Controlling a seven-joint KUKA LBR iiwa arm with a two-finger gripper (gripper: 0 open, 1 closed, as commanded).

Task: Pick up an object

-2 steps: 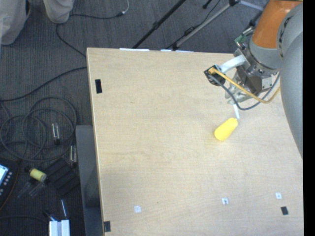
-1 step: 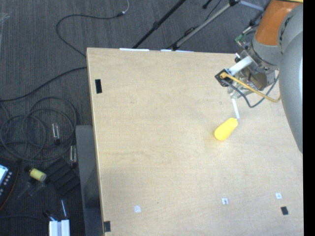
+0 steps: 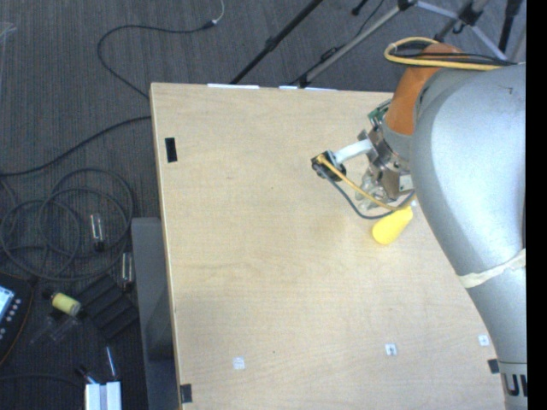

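Observation:
A small yellow object (image 3: 391, 226), rounded and stubby, lies on the pale wooden bench top (image 3: 273, 272) at the right. My gripper (image 3: 381, 186) hangs directly over its upper end, under the grey arm (image 3: 474, 161) with the orange band (image 3: 410, 88). Thin yellow and grey cables (image 3: 342, 178) loop out from the wrist to the left. The wrist and cables hide the gripper's tips, and I cannot see whether it touches the yellow object.
A black mark (image 3: 170, 149) sits near the bench's left edge, and small white tags (image 3: 238, 363) lie near the front. Coiled cables (image 3: 68, 229) and loose gear cover the carpet on the left. Stand legs (image 3: 376, 24) cross the floor behind the bench.

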